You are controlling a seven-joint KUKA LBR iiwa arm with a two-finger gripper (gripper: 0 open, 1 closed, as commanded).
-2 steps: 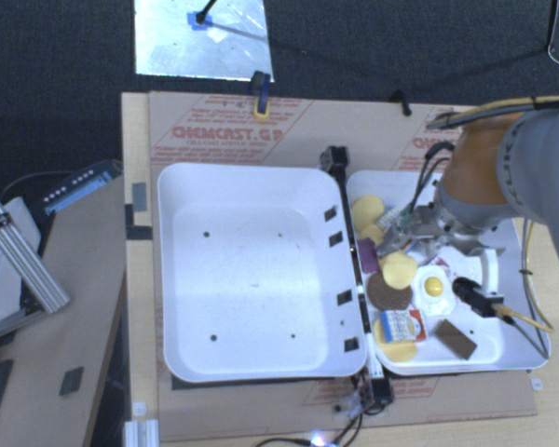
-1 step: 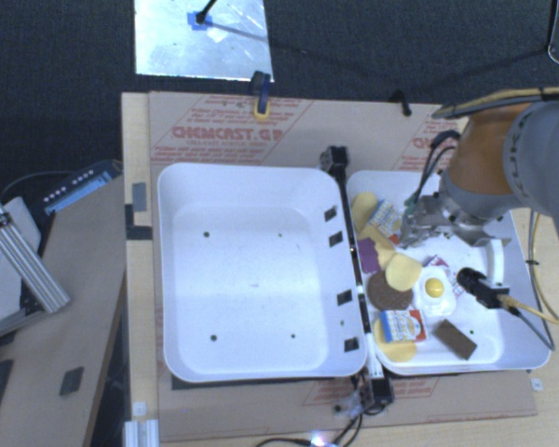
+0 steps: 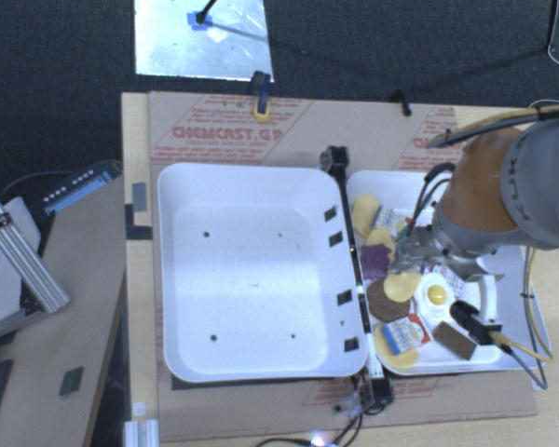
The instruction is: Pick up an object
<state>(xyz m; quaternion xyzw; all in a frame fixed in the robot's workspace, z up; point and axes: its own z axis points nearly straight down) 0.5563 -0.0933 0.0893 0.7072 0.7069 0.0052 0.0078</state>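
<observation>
The arm (image 3: 503, 189) reaches in from the right, its orange band above the right bin (image 3: 503, 359), and the gripper (image 3: 417, 248) sits low over the pile of toy food in that bin's left half. Wrist and cables hide its tip, so I cannot tell how it is set or whether it has anything.

Just left of the gripper lies a purple piece (image 3: 374, 262), touching the bin's left wall. Above and left of it sits a pale yellow piece (image 3: 364, 214), with a small printed packet (image 3: 388, 219) beside that. Just below the gripper is a yellow disc (image 3: 400, 287), which overlaps a brown round (image 3: 386, 304). Below and right lies a fried egg (image 3: 436, 295), white with a yellow yolk. Further below, a red-and-white packet (image 3: 411, 330) rests on a yellow slice (image 3: 397, 346) near the bin's front edge, and a brown bar (image 3: 455, 340) lies to its right.

The left bin (image 3: 256, 268) stands well to the gripper's left, touching the right bin along a row of black clips (image 3: 340, 240).
</observation>
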